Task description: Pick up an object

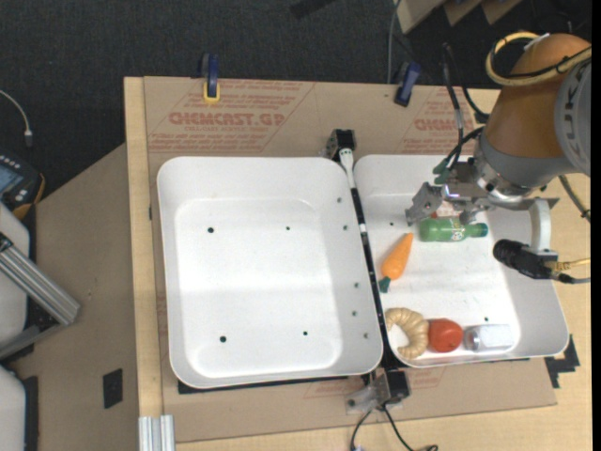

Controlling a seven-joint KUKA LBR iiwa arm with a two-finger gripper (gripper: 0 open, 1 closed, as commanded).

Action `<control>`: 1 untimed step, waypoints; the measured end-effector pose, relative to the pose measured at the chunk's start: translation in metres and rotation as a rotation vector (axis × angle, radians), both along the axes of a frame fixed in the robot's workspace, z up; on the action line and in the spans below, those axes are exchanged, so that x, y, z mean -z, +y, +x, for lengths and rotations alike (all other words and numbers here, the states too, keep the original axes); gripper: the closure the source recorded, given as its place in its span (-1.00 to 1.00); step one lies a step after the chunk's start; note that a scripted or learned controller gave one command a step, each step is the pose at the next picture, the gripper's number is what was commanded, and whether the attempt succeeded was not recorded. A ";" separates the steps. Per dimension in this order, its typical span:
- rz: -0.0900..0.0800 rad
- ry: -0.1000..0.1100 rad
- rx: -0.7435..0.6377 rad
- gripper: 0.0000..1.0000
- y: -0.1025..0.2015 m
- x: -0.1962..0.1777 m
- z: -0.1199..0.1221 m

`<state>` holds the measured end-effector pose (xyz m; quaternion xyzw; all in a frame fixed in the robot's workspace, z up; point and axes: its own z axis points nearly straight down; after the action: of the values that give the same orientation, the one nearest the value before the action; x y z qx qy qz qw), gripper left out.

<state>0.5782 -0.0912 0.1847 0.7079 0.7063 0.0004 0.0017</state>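
The claw (449, 210) hangs over the far part of the right bin (526, 294), right above a green bottle (451, 231). In this slanted view the bottle lies just on the near side of the claw, so close that the two overlap. Whether they touch I cannot tell, nor whether the claw is released or clenched, because the arm's wrist hides that part. Nothing shows as gripped.

The bottle lies on its side, its long axis running left to right across the bin, with a pale label around its middle. Of all the loose things it is the nearest to the claw, so I judge it the likely target. A short drop with the jaws set across that axis would probably suit best. A round body on its side may roll away if it is nudged off centre.

The other things also sit in the right bin:
- A carrot (398, 256) lies slantwise near the wall shared with the left bin (254, 271).
- Along the near rim are a curled pastry (408, 330), a red ball (445, 334) and a small clear container (489, 336), close together in a row.

The left bin shows its bare white floor. Both bins rest on a brown board surface (282, 120).
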 end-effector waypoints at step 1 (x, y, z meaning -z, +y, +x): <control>-0.003 -0.003 0.002 -1.00 -0.058 -0.023 0.024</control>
<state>0.6025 -0.1496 0.2078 0.7084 0.7058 0.0006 0.0037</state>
